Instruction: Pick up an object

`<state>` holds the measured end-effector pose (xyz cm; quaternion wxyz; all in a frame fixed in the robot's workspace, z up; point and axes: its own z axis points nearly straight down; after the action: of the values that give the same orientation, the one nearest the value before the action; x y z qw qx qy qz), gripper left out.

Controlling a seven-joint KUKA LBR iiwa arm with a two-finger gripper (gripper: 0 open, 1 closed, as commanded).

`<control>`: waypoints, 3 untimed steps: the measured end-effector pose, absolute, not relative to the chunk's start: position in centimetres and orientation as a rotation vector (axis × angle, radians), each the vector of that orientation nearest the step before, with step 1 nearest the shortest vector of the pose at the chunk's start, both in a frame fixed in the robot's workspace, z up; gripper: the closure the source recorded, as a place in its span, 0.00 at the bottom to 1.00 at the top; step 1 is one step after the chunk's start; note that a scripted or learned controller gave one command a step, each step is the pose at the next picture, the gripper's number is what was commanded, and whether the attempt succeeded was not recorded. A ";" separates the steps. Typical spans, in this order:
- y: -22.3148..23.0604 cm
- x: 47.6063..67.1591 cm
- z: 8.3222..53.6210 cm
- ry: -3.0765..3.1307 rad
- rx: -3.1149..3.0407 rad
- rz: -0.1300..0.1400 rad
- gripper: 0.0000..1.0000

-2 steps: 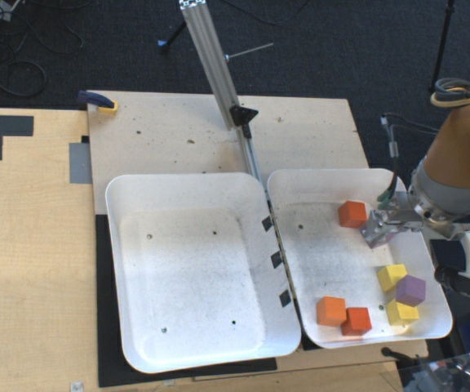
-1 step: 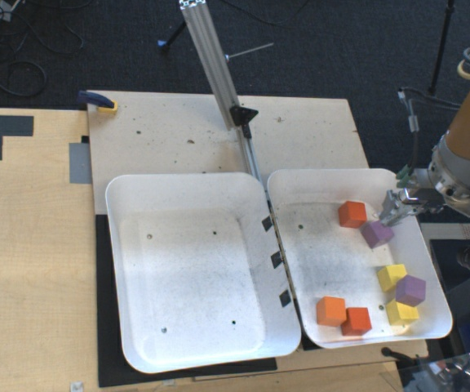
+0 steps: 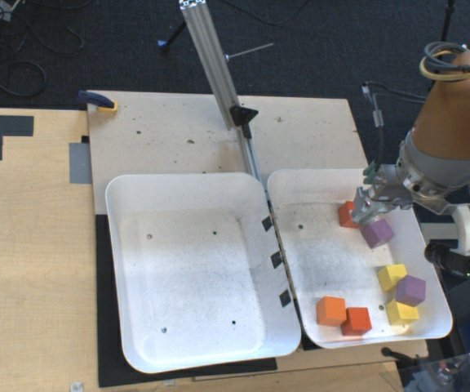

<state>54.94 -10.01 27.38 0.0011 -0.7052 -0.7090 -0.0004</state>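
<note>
Hand (image 3: pixel 364 211) and its reach come first, though the view does not let me tell how far the hand is spread; it sits low in the right bin (image 3: pixel 317 333), tip between a red block (image 3: pixel 346 214) at the bin's far side and a purple block (image 3: pixel 377 233) just beside it, near enough to touch either, but nothing can be made out as gripped. Going from the near edge outward: an orange cube (image 3: pixel 330 310) and a red cube (image 3: pixel 356 321) lie touching at the front of that bin, with two yellow blocks (image 3: pixel 399 312) and a second purple cube (image 3: pixel 410 290) bunched in the near right corner. They look tossed in loosely, a fair way to offer many grasp targets. Beyond them is the pair under the hand, probably the intended pick. To the left lies the left bin (image 3: pixel 129 211). Farther off, a slanted aluminium post (image 3: pixel 212 55) rises from the surface (image 3: pixel 161 129), with a blue-and-yellow clamp (image 3: pixel 98 101) at its far left corner.
</note>
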 end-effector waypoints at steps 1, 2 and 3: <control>-5.2 54.9 25.5 -2.222 -2.214 0.002 1.00; -0.7 55.8 24.7 -2.222 -2.214 0.003 1.00; 3.8 56.3 24.3 -2.223 -2.215 0.003 1.00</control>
<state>56.31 3.78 24.28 0.0020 -0.7058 -0.7084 0.0008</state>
